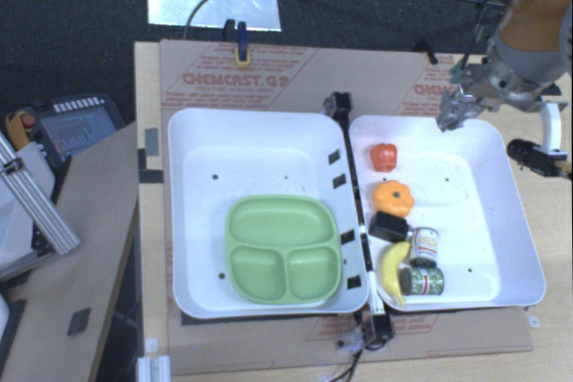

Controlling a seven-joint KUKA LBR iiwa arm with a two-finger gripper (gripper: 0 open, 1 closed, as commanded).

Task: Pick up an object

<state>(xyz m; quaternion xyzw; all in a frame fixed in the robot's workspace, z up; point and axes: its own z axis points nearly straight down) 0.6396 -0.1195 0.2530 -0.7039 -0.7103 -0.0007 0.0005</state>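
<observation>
Gripper: where the arm (535, 9) reaches in at the upper right of the frame, I see the gripper (450, 114) hanging over the top edge of the right bin (501, 192); I cannot tell how far apart it stands, and I see nothing in it.
Arm: grey with an orange band, upper right corner.
Red object: a small red pepper-like piece (383, 157) lies in the upper left part of the right bin, below and left of the gripper, apart from it.
Orange object: a small pumpkin (394, 198) just below the red piece.
Black object: a dark block (389, 227) just under the pumpkin, near the bin's left wall.
Banana: a yellow banana (392, 269) at the lower left of the right bin, beside two small cans.
Cans: one with a white label (423, 246), one dark green (422, 282), both just right of the banana.
Left bin: the left bin (233, 148) holds a green divided plate (282, 248) in its lower right part.
Bench: cardboard sheet (269, 76) under both bins; a handheld controller (76, 128) sits at the left of the frame.
</observation>
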